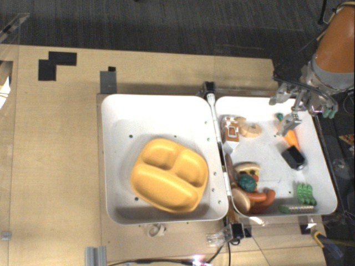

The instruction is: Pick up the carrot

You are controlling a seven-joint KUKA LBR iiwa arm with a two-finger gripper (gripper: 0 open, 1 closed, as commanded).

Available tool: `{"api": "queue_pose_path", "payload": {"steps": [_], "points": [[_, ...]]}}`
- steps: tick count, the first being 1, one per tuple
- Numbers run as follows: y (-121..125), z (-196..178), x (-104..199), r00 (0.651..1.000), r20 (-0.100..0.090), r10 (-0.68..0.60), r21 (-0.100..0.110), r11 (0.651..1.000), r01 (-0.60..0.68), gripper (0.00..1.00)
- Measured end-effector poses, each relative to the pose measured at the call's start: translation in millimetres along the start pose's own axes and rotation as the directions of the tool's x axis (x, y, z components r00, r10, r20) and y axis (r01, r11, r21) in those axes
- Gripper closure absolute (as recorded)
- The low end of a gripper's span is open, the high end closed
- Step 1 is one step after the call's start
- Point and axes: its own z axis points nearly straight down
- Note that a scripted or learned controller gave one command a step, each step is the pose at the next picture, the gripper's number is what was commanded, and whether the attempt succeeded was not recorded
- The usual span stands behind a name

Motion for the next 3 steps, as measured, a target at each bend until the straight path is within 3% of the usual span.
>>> {"api": "queue_pose_path", "payload": {"steps": [1, 2, 3], "points": [[-56.3, 107.3, -9.3, 0.991, -0.009, -0.137, -0.003, 0.991, 0.137, 0.0], [-50.9, 132.2, -19.0, 0.993, 0.003, -0.115, 0.0, 0.993, 0.115, 0.0], [-50.2, 115.6, -24.4, 0.993, 0.019, -0.12, 0.006, 0.993, 0.12, 1.0]]}}
